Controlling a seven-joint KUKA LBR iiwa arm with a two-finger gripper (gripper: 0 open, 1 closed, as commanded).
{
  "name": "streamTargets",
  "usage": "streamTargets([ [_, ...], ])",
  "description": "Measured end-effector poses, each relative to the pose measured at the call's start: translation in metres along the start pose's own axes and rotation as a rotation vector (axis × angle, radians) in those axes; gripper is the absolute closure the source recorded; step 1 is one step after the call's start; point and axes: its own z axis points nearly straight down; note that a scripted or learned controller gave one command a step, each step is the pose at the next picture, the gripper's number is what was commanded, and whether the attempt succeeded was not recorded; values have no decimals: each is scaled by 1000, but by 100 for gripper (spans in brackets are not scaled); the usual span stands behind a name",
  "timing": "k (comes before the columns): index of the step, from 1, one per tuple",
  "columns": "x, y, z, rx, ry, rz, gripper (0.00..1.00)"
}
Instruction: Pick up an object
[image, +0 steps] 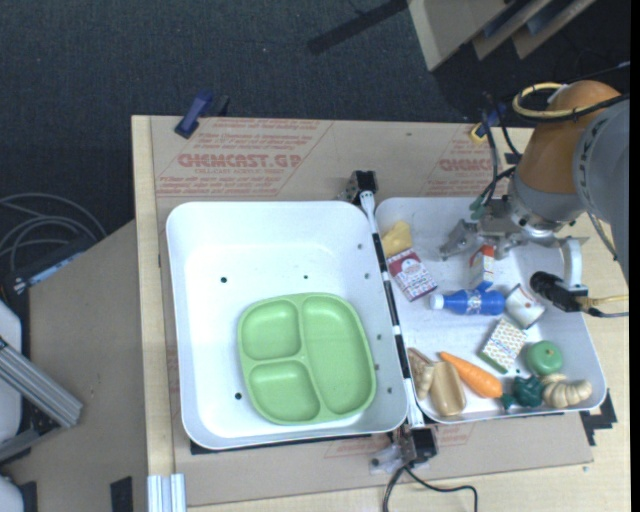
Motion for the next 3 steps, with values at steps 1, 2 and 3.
streamTargets([
  [1, -9, 20, 0, -4, -2, 0, 0],
  [2, -12, -7, 0, 0, -1, 1, 0],
  [3, -17, 20, 0, -4, -2, 0, 0],
])
